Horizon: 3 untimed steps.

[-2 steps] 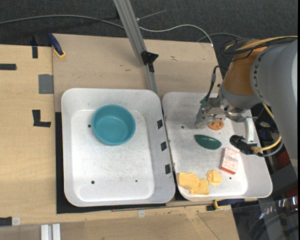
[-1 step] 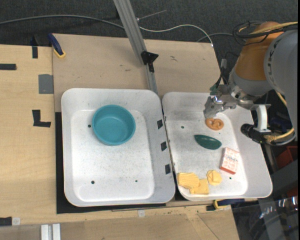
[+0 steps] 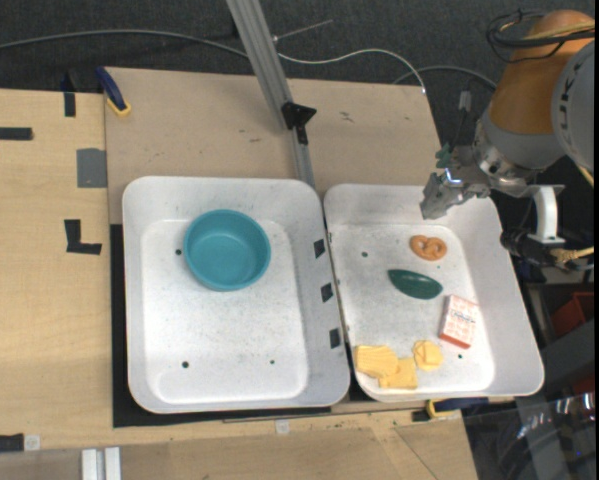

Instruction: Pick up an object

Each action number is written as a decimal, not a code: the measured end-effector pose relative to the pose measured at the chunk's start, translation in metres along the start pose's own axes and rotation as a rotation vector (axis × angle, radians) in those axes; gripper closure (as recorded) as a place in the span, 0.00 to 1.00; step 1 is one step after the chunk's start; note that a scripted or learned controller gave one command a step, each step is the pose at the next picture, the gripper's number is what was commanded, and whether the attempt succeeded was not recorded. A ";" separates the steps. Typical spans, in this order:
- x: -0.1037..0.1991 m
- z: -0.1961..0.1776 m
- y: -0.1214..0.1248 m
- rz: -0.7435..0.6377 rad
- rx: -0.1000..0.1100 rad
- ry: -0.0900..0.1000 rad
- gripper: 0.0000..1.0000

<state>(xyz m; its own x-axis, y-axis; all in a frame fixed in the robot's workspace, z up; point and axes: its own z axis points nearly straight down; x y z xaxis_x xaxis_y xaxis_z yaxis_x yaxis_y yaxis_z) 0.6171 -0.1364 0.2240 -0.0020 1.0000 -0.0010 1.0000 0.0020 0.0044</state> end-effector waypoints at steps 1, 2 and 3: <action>0.000 -0.003 0.000 0.001 0.005 0.001 1.00; 0.050 -0.011 0.003 -0.004 0.004 0.003 1.00; 0.103 -0.018 0.008 -0.005 0.005 0.003 1.00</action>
<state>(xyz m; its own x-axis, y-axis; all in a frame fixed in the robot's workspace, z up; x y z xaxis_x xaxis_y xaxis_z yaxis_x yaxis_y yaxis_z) 0.6253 -0.0337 0.2418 -0.0072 1.0000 0.0019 1.0000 0.0072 -0.0004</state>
